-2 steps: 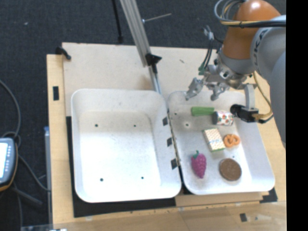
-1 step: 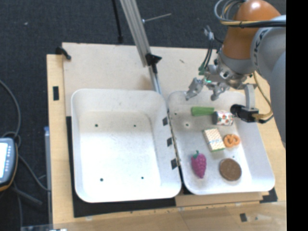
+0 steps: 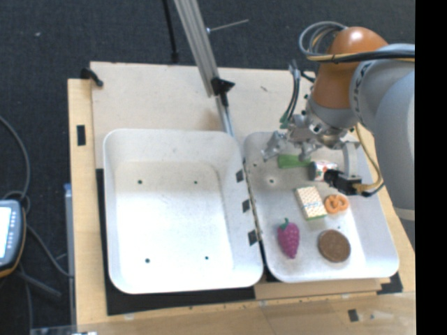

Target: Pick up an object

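1. My arm comes in from the right side of the bench, grey with the orange band sitting just above my wrist, and it ends over the far part of the right bin.
2. My claw hangs low over that bin's far end, right above a green object — the metal parts of the wrist crowd together there, and I cannot tell whether the claw is wide or narrow, nor whether it touches the green object at all.
3. Just to the right of the green object lies a small white item with red on it, partly under my wrist hardware and the black cable that loops beside it.
4. Nearer the middle of the right bin sits a pale yellow checked block, and touching its right side, or very nearly, is an orange ring-shaped piece.
5. Toward the near end lie a magenta berry-shaped object with a green top and, well to its right, a flat brown disc — these two are apart from each other and from the block.
6. The left bin stands beside the right one, their inner rims almost meeting.
7. A slanted aluminium post rises from the bench behind the bins, coming down near the gap between them.
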Robot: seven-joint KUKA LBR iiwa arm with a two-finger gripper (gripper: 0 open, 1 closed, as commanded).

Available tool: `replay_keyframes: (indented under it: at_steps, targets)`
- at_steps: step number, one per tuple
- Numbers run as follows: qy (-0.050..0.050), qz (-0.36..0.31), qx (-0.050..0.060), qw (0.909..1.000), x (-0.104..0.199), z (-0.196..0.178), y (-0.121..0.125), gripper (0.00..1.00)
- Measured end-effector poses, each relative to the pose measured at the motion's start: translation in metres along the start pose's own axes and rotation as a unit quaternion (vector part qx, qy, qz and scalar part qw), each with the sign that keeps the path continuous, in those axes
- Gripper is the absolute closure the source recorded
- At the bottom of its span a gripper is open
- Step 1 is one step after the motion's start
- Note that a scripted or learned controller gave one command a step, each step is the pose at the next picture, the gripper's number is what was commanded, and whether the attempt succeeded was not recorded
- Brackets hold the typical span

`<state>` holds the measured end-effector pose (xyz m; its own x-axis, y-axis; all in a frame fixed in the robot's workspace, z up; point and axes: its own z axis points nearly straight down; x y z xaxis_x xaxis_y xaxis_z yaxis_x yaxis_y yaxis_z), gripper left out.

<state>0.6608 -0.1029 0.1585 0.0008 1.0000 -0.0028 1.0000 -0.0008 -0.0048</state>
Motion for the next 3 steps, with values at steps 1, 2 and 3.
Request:
replay_keyframes:
  at_steps: [1, 2, 3]
  targets:
    - [0.0, 0.001, 0.0, 1.0, -0.001, 0.053, -0.001, 0.0]
    - [0.0, 0.003, -0.005, 1.0, -0.002, 0.037, 0.002, 1.0]
    - [0.001, -0.001, -0.007, 1.0, -0.003, -0.028, 0.006, 1.0]
